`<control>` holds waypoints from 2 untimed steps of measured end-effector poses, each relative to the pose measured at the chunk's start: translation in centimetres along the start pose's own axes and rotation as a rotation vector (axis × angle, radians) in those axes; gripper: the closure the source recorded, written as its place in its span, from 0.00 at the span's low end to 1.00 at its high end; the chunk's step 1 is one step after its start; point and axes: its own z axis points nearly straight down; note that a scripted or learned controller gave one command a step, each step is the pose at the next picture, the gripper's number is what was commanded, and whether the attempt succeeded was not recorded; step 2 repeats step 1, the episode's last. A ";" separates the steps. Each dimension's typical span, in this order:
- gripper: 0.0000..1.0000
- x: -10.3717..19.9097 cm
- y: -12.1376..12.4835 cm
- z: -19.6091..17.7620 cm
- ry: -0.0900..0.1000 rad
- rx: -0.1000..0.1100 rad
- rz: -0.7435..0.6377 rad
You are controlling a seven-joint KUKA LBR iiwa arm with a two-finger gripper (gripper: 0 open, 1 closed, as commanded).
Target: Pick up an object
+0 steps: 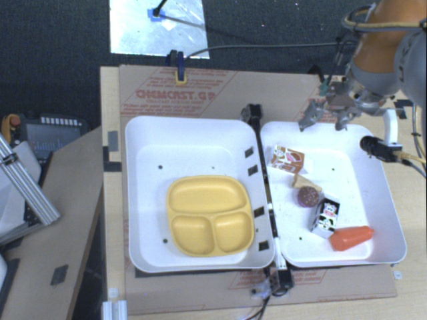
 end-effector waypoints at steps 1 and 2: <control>0.00 0.0 0.2 -0.8 -0.001 -0.012 -0.002; 0.00 0.0 0.2 -0.8 -0.001 -0.012 -0.002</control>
